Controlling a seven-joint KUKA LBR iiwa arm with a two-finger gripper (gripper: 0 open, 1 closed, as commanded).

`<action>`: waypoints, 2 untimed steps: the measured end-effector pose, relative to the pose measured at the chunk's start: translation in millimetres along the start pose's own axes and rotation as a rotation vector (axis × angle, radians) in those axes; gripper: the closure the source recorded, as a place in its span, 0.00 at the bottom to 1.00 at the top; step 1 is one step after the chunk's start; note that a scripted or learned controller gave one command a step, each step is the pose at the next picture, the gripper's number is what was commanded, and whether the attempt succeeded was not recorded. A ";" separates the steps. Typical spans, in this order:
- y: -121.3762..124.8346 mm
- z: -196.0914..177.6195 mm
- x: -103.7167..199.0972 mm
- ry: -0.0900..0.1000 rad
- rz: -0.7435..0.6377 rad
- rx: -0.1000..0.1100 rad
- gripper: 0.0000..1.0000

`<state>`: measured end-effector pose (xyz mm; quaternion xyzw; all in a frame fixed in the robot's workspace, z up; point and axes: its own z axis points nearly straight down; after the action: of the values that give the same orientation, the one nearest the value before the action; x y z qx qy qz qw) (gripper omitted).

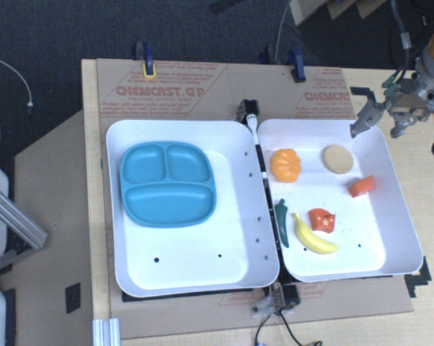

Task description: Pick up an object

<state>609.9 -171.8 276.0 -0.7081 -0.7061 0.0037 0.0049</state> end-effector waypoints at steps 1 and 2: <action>1.9 -7.8 0.7 -0.002 -0.003 -0.013 0.00; 0.2 43.7 -9.3 -0.001 -0.002 -0.007 0.00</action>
<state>609.5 -181.1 232.2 -0.7073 -0.7069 0.0015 0.0020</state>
